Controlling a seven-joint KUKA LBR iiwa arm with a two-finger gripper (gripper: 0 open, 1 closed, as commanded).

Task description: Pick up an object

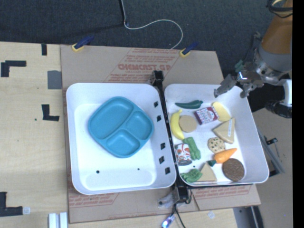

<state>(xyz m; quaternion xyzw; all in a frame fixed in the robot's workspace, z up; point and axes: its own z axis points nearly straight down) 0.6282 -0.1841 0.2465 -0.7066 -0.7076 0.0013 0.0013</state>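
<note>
Two white bins [76,127] share the bench; the gripper [232,85] hovers with fingers spread and nothing between them, food [207,115] just below-left.

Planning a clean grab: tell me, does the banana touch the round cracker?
Touching. The camera view shows the banana curving against the cracker, no white bin floor between them.

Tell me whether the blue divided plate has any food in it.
Empty. The blue divided plate shows bare compartments; the toy foods, such as the banana, lie in the right bin.
</note>
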